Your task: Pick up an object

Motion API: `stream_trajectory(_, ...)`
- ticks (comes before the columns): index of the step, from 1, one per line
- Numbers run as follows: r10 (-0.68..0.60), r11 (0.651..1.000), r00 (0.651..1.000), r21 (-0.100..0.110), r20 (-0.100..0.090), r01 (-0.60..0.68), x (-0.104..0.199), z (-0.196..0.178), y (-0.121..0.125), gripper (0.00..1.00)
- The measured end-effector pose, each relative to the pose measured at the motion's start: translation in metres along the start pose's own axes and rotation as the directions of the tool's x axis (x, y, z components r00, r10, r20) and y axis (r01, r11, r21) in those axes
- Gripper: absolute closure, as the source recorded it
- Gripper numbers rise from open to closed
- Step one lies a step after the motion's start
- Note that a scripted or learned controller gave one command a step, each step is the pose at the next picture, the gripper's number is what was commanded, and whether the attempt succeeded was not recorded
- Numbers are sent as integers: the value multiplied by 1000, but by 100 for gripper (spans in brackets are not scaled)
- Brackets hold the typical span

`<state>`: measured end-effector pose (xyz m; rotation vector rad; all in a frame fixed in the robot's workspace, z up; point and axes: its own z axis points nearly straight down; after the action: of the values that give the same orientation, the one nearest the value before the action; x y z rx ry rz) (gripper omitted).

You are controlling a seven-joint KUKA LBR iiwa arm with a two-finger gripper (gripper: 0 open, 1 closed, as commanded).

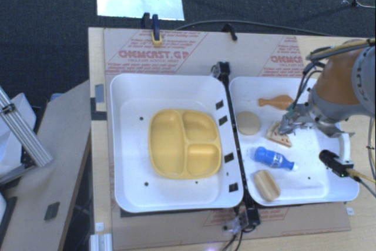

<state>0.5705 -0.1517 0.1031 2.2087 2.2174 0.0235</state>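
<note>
The right bin holds a tan triangular wedge, a round beige disc, an orange-brown drumstick shape, a blue bottle lying on its side, and a tan bread roll. My arm reaches in from the right with its orange band over the bin's right half. My gripper points down at the upper right edge of the wedge, touching or just above it. Nothing is lifted off the bin floor.
The left bin holds a yellow divided plate. A black-clipped divider runs between the two bins. A black part on a cable hangs low over the right bin's right side.
</note>
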Motion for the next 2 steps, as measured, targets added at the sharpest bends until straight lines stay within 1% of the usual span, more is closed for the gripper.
stream_trajectory(1, 0, 1000, 1000, 15, 3, 0, 4, -45, -3, 100)
stream_trajectory(2, 0, 1000, 1000, 11, 4, 0, -1, -99, 9, 100)
